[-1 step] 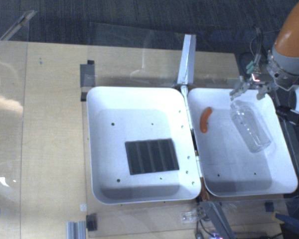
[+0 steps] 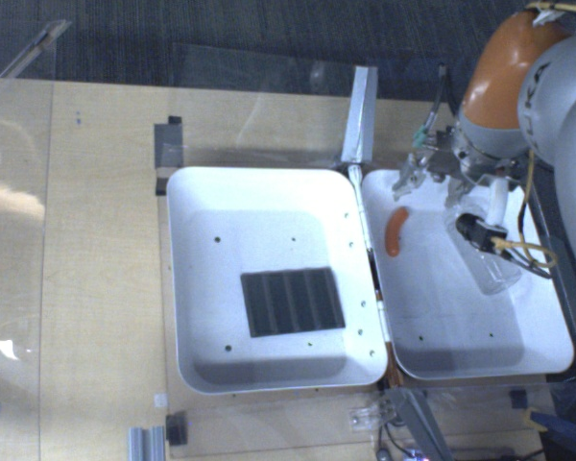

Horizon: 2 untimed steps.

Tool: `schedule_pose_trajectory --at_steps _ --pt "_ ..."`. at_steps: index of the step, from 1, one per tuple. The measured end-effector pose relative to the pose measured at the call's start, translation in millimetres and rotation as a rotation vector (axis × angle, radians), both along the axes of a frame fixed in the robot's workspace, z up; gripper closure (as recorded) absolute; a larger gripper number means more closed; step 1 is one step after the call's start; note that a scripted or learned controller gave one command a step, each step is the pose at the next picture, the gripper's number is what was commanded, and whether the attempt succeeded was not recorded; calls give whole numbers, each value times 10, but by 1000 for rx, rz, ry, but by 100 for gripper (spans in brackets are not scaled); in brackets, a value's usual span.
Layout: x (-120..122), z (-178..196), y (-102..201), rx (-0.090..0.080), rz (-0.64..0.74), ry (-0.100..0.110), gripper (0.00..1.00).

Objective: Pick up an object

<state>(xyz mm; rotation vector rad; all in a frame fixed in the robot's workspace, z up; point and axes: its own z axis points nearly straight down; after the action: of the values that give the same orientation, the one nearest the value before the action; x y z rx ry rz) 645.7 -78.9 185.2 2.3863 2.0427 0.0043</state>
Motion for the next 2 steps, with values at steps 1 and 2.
schedule_pose_trajectory --at_steps 1,2 --pt "-92 -891 -35 -2 120 -4 0" --pt "-75 -773 -23 -2 121 -9 100"
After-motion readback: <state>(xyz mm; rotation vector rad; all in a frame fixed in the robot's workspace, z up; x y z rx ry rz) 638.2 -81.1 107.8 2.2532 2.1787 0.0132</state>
